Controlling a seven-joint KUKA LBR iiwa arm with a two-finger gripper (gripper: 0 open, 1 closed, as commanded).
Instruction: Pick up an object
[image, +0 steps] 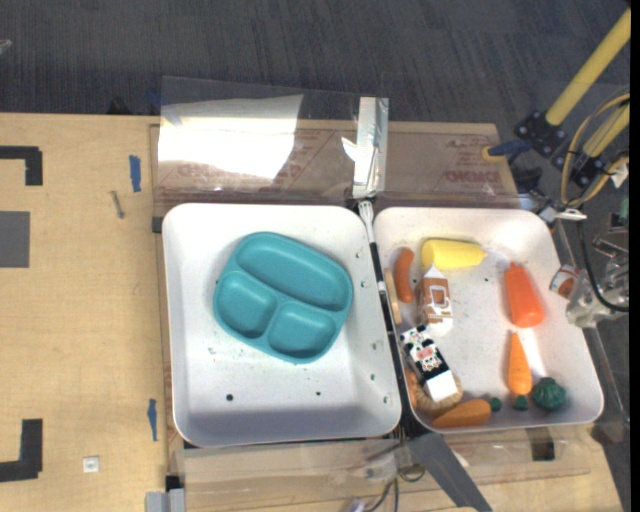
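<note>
Hand state: cannot tell. Right bin (572, 352) on the worktop (70, 300) holds the pickable objects: yellow block (451, 254), red sausage (403, 274), orange carrot (523, 295), green broccoli (547, 394), all lying apart. Left bin (190, 380) holds a teal divided plate (283, 295), near its centre

Arm (603, 285) low at right edge

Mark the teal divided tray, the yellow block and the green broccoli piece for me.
teal divided tray (283, 295): camera view, on the ridge between its compartments.
yellow block (452, 254): camera view, middle of its top face.
green broccoli piece (547, 394): camera view, centre of its head.
</note>
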